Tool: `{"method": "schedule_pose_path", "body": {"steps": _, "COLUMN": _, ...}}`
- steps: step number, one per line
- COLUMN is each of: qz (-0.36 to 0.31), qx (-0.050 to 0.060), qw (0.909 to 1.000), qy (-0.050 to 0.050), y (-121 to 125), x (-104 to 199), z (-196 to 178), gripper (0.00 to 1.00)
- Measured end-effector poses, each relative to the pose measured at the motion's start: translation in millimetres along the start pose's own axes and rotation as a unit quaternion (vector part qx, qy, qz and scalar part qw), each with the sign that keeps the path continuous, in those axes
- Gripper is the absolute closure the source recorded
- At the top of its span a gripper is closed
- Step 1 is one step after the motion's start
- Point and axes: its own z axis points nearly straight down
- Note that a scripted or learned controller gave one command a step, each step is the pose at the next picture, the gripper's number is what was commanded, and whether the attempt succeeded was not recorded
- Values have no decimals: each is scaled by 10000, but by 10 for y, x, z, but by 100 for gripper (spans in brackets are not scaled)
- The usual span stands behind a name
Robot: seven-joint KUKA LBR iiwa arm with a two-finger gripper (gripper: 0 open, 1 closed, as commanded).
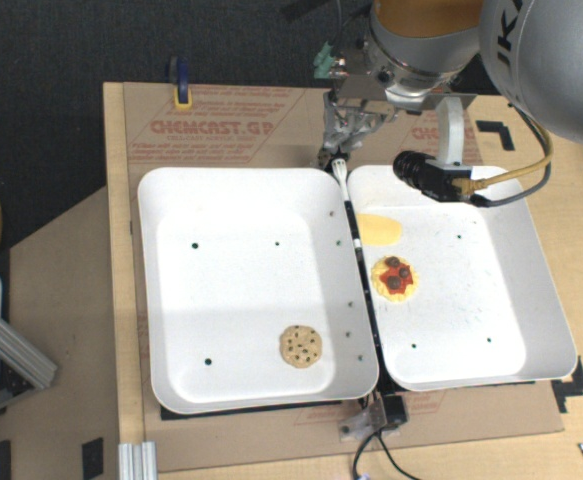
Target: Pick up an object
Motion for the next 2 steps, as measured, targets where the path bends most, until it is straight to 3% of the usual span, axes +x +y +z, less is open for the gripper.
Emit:
{"method": "schedule_pose_path", "body": {"steps": 1, "qz": 17, "qx": 80, "qw": 10000, "qy": -15, "y": 185, "x": 696, "z": 607, "gripper": 100}}
{"method": "schedule_pose_path", "body": {"steps": 2, "qz": 23, "qx": 79, "qw": 10000, "qy": -18, "y": 498, "x": 1215, "z": 1343, "gripper": 100}}
